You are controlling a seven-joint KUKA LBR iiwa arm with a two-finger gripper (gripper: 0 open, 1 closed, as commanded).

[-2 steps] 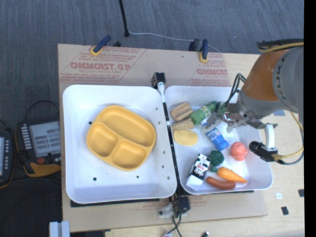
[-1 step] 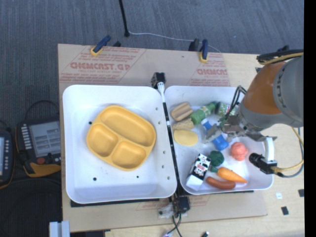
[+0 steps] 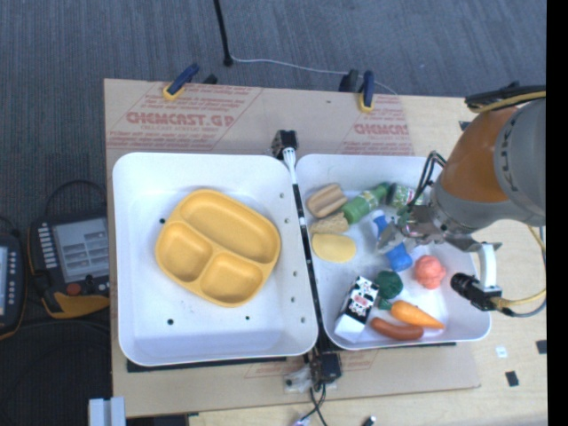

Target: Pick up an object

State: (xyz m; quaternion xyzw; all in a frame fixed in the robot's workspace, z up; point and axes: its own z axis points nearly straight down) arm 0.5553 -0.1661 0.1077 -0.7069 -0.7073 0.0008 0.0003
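Note:
The right bin [image 3: 461,331] holds several toy foods: a hot dog bun [image 3: 325,199], a green bottle [image 3: 365,204], a yellow lemon-like piece [image 3: 334,248], a blue piece [image 3: 399,257], a pink ball [image 3: 429,270], a dark green piece [image 3: 388,283], a carrot [image 3: 415,313], a red sausage [image 3: 395,329] and a black-and-white carton [image 3: 357,302]. My gripper [image 3: 401,229] hangs low in this bin, just above the blue piece and right of the green bottle. Its fingers are hard to make out against the clutter.
The left bin [image 3: 142,327] holds a yellow three-part plate [image 3: 218,245]. A divider rim [image 3: 302,238] runs between the bins. Clamps [image 3: 180,81] [image 3: 366,91] sit at the board's far edge. A black connector with cable [image 3: 475,293] hangs at the arm's side.

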